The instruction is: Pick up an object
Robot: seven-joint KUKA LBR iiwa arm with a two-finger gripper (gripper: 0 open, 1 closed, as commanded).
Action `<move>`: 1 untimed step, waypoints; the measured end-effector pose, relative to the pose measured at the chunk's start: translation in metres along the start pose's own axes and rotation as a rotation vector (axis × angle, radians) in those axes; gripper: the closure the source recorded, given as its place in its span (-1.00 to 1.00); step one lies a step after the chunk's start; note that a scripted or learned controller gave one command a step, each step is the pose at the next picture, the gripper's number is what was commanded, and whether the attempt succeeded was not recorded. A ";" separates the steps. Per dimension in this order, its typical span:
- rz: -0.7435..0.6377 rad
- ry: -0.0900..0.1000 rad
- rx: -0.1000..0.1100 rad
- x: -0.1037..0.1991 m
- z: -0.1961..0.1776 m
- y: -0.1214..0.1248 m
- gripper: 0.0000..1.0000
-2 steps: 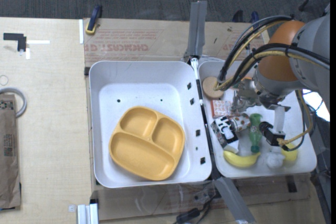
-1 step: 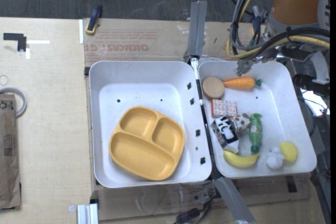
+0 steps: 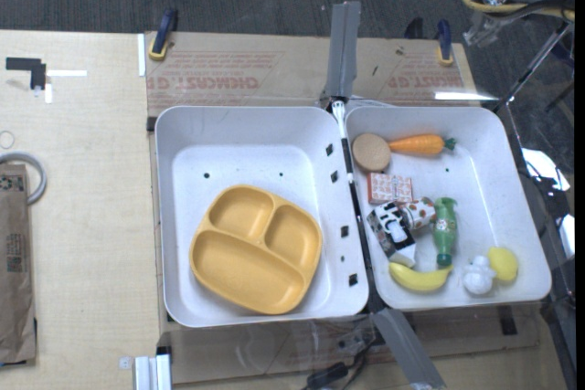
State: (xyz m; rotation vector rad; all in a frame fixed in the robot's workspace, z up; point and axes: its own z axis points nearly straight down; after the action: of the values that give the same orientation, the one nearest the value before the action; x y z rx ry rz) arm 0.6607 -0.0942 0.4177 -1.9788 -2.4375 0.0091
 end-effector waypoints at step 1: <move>-0.208 0.001 0.000 -0.054 -0.020 -0.011 1.00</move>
State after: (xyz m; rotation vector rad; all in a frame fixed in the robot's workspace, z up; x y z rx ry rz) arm 0.6610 -0.1488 0.4374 -1.7146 -2.6291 0.0077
